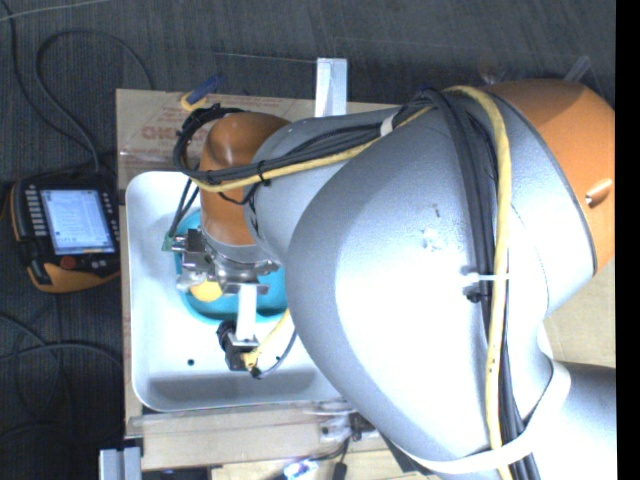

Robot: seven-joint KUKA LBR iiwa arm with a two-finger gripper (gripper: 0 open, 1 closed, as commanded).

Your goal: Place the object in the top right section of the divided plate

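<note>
Dark carpet is seen around the pale brown table, on which a shallow white plastic bin is set. A round blue divided plate inside it is largely covered by the gripper, whose state, open or closed, cannot be told. A small rounded yellow object is seen on the plate, just under the gripper. It is judged light, smooth and best taken across its middle. Bare bin floor is left beside the plate, and the plate's rim is close.
</note>
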